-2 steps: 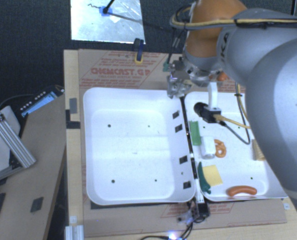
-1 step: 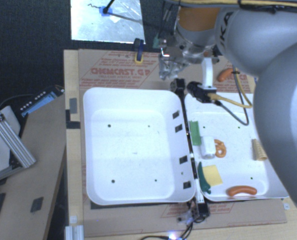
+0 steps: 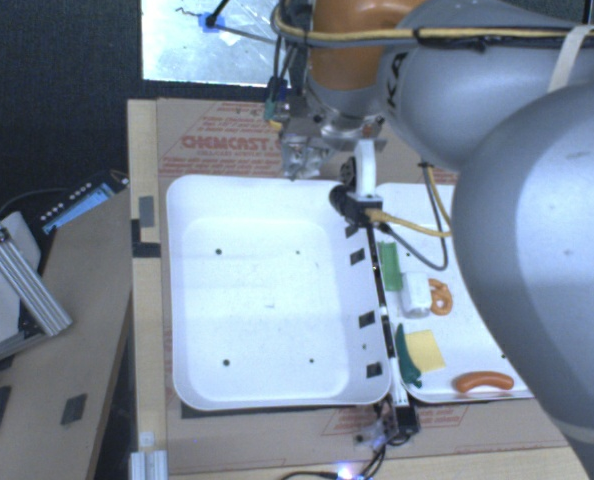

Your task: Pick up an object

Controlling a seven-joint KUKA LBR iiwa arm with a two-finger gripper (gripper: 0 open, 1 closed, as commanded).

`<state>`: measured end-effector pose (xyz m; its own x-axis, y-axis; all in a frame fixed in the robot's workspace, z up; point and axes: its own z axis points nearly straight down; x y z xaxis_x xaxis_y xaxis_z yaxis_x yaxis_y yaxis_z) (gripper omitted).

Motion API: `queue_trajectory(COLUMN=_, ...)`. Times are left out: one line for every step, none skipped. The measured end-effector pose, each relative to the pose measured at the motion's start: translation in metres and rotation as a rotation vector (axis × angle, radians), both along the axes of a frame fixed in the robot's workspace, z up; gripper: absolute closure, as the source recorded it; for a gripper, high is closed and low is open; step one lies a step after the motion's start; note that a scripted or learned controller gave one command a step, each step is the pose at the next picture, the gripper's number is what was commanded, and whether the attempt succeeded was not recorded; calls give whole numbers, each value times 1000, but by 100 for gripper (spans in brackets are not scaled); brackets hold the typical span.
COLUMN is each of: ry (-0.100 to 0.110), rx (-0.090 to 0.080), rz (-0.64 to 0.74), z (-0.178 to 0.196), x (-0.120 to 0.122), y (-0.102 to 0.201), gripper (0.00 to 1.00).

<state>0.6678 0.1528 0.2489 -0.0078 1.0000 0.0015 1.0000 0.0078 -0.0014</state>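
Camera view: candidate objects all sit in the right bin (image 3: 417, 193), none lifted. Near its left wall: a green strip (image 3: 388, 265), a small white piece (image 3: 415, 295) just beside it, an orange pretzel-shaped piece (image 3: 440, 296) next to that. Further toward the front: a yellow square (image 3: 424, 350) with a dark green item (image 3: 407, 360) touching its left edge, and an orange sausage-shaped piece (image 3: 483, 380) near the front rim. Everything looks flat on the bin floor.

Gripper (image 3: 302, 158) is up at the far rim of the left bin (image 3: 192, 198), well apart from every object. Nothing visible between its fingers; can't tell if they're apart or together, too blurred and partly hidden by the wrist.

Status, my read: pick not done. Left to do: travel over the right bin, descend on one object, close, lift. Arm body covers much of the right bin, so other objects may be hidden there.
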Motion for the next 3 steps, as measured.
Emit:
queue_trajectory(ry=-1, rx=0, rz=0, z=-31, x=0, y=42, gripper=100)
queue_trajectory(ry=-5, rx=0, rz=0, z=-29, x=1, y=84, gripper=100)
queue_trajectory(ry=-7, rx=0, rz=0, z=-17, x=2, y=82, gripper=100)
